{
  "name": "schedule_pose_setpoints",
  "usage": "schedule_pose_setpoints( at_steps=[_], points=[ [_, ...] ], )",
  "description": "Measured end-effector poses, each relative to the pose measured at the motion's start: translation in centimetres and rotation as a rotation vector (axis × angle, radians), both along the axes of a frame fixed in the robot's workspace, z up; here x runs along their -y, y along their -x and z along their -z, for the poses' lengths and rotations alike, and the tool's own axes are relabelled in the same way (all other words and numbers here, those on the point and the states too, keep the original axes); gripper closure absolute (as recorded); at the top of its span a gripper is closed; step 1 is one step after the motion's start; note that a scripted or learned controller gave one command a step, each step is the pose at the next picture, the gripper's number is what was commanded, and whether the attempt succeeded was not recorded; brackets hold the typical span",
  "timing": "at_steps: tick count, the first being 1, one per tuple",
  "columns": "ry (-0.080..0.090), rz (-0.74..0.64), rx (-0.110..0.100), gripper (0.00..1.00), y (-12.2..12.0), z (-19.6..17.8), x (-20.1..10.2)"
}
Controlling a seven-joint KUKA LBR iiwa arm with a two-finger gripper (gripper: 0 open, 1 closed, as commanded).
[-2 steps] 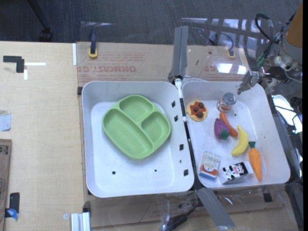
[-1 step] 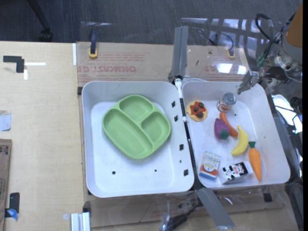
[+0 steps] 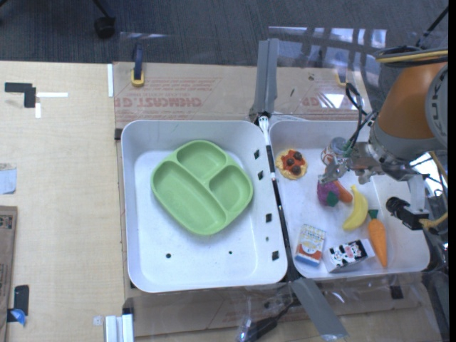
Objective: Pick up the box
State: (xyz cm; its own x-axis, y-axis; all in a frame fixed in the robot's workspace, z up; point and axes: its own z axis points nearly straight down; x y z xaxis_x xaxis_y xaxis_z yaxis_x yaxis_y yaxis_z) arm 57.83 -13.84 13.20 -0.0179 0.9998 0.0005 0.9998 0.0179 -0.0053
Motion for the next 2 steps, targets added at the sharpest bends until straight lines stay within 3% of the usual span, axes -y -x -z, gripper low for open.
schedule_pose_setpoints(
  at_steps=[1, 2],
  points=[
    [0.002, 0.123, 0.002, 0.0, -8.0, -0.2, 0.3],
    [0.002, 0.106, 0.001, 0.0, -2.1, -5.7, -4.7]
  ],
)
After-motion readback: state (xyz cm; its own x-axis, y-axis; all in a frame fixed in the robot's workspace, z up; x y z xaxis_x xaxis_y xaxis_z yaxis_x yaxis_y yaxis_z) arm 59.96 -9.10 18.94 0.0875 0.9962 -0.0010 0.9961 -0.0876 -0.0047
